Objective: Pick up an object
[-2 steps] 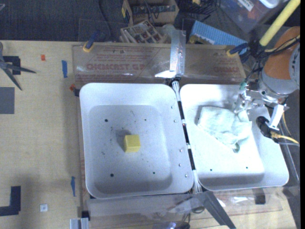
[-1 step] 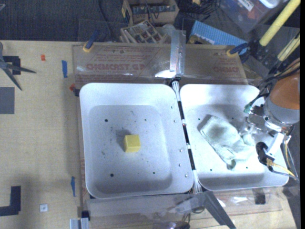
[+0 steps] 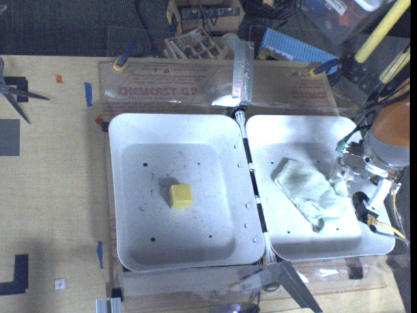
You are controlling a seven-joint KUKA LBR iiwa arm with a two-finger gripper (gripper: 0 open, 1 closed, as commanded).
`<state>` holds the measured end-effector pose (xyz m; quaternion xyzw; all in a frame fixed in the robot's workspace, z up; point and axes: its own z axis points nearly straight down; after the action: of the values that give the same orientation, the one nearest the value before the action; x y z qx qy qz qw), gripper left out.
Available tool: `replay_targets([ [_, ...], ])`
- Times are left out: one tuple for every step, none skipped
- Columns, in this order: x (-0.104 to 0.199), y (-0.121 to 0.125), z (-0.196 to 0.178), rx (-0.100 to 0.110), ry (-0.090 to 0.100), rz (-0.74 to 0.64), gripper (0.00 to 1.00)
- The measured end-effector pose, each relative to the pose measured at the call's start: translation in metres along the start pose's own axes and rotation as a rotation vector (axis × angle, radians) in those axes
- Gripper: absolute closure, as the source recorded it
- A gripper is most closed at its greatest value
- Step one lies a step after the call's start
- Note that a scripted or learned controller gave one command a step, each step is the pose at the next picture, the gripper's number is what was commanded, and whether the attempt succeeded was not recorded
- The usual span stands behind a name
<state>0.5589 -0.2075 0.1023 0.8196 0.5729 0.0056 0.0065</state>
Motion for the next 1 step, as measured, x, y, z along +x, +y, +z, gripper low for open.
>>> replay_targets([
  [0.0136, -0.0021, -0.0436, 0.017, -0.008, 0.504, 1.0],
])
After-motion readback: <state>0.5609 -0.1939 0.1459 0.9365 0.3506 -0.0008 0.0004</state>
